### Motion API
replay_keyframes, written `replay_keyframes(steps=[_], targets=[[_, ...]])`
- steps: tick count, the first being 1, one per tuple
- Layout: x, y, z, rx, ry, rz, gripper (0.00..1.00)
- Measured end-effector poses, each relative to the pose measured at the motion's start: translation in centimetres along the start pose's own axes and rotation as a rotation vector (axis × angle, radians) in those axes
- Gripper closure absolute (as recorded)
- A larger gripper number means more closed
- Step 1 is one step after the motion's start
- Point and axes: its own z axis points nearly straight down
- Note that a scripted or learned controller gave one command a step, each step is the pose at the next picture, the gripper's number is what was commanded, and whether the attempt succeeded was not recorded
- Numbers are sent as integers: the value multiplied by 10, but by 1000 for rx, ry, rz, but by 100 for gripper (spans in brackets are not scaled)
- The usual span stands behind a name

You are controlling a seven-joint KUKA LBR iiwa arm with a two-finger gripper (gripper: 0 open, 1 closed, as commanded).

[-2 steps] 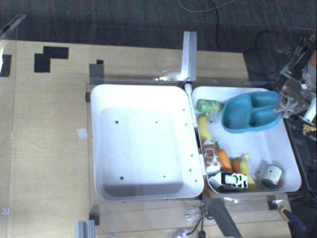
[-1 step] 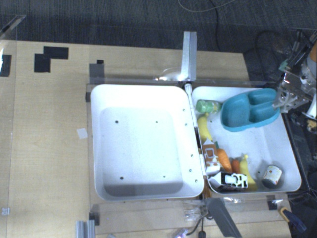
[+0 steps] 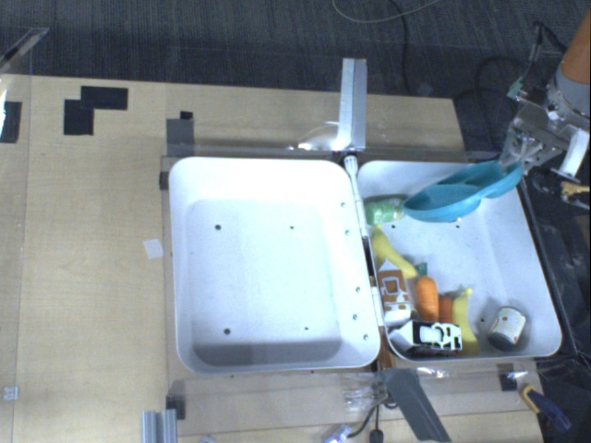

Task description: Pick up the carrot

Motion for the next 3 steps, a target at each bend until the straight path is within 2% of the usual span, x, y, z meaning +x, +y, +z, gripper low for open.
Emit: replay_keyframes(steps=[1,2,3], targets=[[37,-62,3,-4,12,38,100],[39,-63,6,0,13,36,0],[18,-56,-20,1,12,205,0]])
